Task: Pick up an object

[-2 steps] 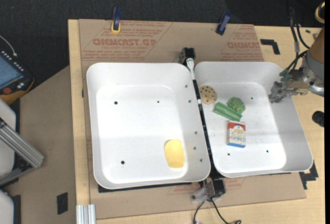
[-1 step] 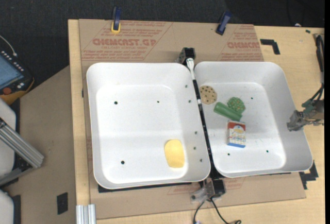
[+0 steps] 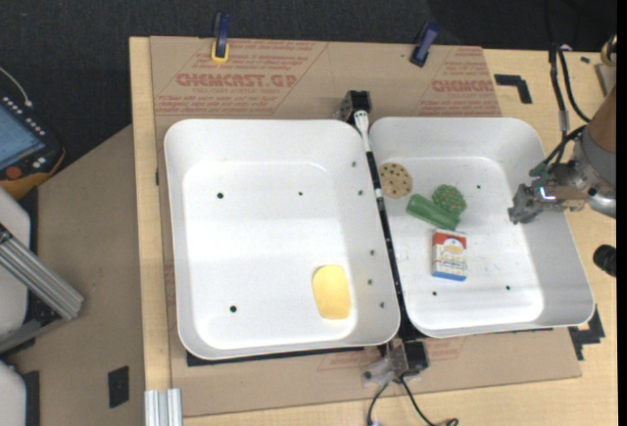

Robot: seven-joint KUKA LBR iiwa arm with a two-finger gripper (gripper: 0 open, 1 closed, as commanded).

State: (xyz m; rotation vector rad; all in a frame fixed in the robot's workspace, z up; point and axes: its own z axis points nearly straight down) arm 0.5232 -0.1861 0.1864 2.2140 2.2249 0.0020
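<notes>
The right bin [image 3: 490, 135] holds a brown speckled cookie [image 3: 395, 179], a green vegetable-shaped toy [image 3: 438, 205] and a small red, white and blue carton [image 3: 450, 256]. A yellow oval object [image 3: 331, 292] lies in the left bin [image 3: 255, 135] near its front right corner. My gripper [image 3: 529, 202] hangs over the right bin's right side, well to the right of the green toy and above the carton. Nothing shows between its fingers.
Both bins rest on a brown cardboard sheet [image 3: 294, 71] held by clamps at the back edge [image 3: 221, 37]. A black divider strip [image 3: 377, 199] runs between the bins. Cables [image 3: 560, 101] hang near the arm at the right.
</notes>
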